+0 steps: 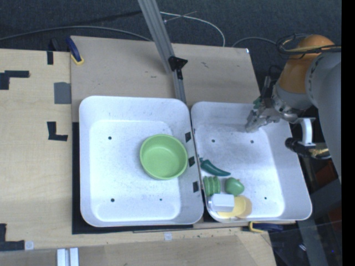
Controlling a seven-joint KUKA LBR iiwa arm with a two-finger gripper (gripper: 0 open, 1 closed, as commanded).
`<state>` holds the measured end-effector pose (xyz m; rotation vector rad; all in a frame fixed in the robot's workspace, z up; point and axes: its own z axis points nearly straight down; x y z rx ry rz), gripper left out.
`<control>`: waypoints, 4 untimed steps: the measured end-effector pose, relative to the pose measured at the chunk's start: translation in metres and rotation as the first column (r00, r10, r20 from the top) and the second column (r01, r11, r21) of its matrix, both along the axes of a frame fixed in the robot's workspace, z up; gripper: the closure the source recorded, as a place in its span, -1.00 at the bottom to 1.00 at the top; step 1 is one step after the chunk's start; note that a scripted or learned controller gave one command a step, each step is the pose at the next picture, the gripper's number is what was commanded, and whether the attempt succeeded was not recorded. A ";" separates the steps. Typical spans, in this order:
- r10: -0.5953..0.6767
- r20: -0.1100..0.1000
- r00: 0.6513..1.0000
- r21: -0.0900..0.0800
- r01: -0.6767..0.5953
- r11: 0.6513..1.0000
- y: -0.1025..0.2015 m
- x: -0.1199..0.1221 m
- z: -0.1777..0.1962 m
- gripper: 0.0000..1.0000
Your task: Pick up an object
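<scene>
two white bins [111, 115] on wooden bench [33, 165], dark carpet [55, 4] behind.

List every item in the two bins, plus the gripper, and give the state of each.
Green bowl: upright, alone in the left bin.
Small green items: clustered at the near left corner of the right bin.
White block: resting on a yellow piece.
Gripper: low over the right bin's far side, holding nothing visible.
</scene>
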<state>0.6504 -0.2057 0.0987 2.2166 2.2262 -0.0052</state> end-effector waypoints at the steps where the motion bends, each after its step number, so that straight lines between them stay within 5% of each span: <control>1: -0.003 0.008 1.000 0.000 0.003 1.000 -0.001 0.002 0.064 1.00; 3: -0.002 0.009 1.000 0.000 0.002 1.000 0.004 0.002 0.190 1.00; 4: 0.001 -0.001 1.000 0.004 -0.001 1.000 0.056 -0.023 0.176 1.00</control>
